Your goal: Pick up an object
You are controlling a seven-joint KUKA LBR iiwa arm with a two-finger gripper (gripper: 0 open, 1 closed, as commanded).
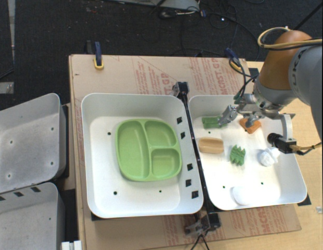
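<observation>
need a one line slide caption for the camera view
KUKA arm's gripper hovers over the right bin among small objects, beside a green block; the left bin holds a green divided plate.

Two bins sit side by side on the bench (151, 72), touching along their inner walls. Left bin (94, 155): a divided plate (148, 150) lies flat in the middle. Right bin (292, 184): a block (209, 122) near the back-left corner, a bread roll (210, 145) just in front of it by the left wall, a leafy toy (237, 154) right of the roll, approx. centre. A small piece (252, 125) lies toward the back edge; a bottle-like obj. (266, 157) by the right wall; a round lid-like obj. (244, 194) near the front edge. Gripper (239, 112) hangs over the back of the right bin, betw. block and small piece.
</observation>
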